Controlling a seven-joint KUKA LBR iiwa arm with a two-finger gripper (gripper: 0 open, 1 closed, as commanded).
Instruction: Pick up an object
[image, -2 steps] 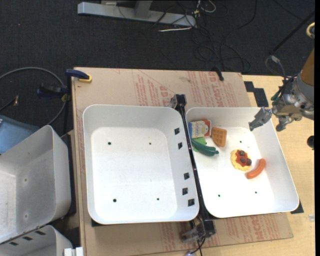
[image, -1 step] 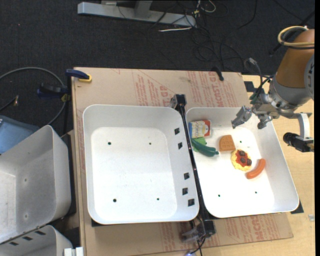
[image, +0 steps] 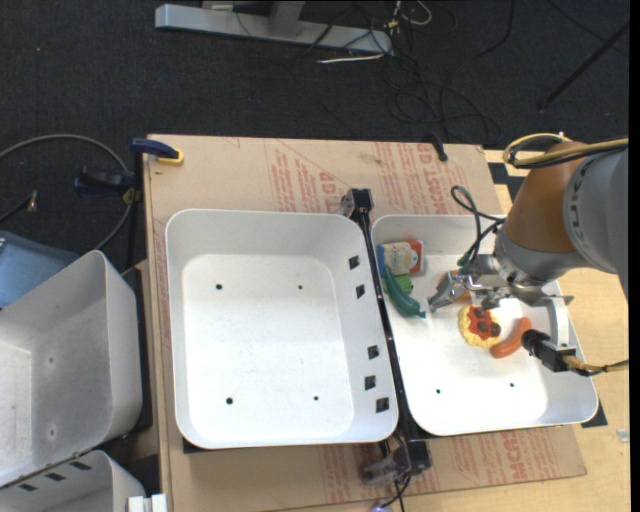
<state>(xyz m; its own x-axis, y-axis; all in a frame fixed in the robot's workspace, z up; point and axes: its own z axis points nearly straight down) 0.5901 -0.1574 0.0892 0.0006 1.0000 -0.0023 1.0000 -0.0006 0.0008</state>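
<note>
Two white bins (image: 270, 225) sit side by side; three toys lie by jaws (image: 447, 296) whose state is unclear.

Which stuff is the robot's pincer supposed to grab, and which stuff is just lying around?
For the job:
- pincer
- green toy
- small carton
- yellow and red toy
- orange piece
- right bin

Just lying about:
- left bin
- blue clamp
- cables

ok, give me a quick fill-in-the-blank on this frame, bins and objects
1. All the objects lie in the ____ bin of the camera view.
2. The teal tool lies just below the ____.
3. The orange sausage-shaped piece touches the ____ toy.
4. The gripper hangs over the ____ bin.

Missing: right; small packet; yellow; right
</note>
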